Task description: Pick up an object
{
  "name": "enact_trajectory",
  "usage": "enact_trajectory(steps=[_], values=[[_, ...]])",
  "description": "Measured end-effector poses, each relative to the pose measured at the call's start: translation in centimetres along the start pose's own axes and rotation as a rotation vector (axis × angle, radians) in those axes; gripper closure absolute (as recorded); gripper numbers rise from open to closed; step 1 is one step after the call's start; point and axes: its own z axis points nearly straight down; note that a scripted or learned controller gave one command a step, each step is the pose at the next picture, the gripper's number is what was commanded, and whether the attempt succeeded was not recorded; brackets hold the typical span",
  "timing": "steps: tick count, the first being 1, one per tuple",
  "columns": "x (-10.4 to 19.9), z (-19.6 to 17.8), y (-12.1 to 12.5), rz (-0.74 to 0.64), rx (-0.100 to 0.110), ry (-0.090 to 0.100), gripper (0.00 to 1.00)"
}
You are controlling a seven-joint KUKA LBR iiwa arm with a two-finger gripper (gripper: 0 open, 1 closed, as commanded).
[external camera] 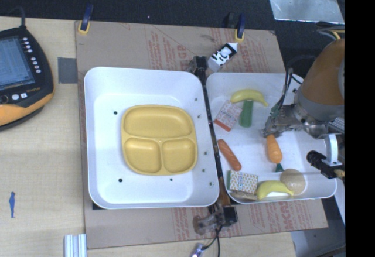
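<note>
While the bench [41,156] carries two bins, the right bin [304,194] contains the candidates; nothing looks lifted yet. Over its right side, the end effector [280,126] sits just above the carrot [273,148]; whether it is wide or narrow I cannot tell.

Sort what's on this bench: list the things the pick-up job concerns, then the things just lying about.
For the job, all in the right bin:
gripper, carrot, upper banana, lower banana, green vegetable, sausage, red packet, patterned box, beige ball.

Lying about:
yellow divided tray in the left bin, teach pendant.
</note>
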Motion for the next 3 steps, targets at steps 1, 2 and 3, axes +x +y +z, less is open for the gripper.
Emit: enact_trajectory(steps=[1,2,3], values=[[3.4,1.0,-7.6,0.002,-0.005,0.002,1.0],[9.4,-9.1,-4.0,0.003,-0.007,0.003,1.0],[16.0,-11.4,-2.1,0.004,-0.004,0.003,1.0]])
